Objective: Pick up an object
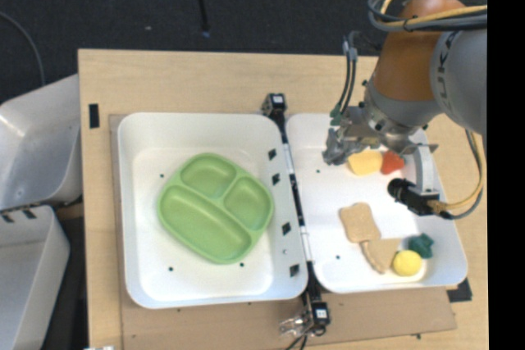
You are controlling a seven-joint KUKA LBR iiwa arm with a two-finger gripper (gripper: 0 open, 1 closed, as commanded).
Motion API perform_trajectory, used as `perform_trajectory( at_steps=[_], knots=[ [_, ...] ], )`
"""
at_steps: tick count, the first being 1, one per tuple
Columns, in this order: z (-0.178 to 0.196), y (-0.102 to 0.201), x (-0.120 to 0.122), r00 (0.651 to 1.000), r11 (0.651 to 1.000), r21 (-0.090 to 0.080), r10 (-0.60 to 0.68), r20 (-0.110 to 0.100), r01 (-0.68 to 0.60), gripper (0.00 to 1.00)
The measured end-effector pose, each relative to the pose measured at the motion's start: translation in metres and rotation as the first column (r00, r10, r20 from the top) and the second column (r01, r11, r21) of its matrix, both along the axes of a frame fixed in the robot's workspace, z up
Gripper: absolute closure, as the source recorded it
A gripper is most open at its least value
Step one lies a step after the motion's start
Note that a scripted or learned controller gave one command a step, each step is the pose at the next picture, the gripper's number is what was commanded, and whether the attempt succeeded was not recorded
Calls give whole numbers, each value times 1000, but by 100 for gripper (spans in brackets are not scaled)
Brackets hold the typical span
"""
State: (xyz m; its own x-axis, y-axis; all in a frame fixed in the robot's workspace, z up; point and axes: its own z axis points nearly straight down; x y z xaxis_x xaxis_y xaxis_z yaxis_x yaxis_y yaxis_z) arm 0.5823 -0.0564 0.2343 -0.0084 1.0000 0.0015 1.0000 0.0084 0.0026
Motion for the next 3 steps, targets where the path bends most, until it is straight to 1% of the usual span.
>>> perform_trajectory(
  at_steps=[1, 2, 3],
  knots=[
    [11, 50, 8, 1000, 1000, -1, -2, -1, 2, 100],
    [8, 95, 21, 1000, 1000, -1, -2, -1, 2, 100],
    [1, 145, 24, 1000, 1000, -1, -2, -1, 2, 100]
  ],
)
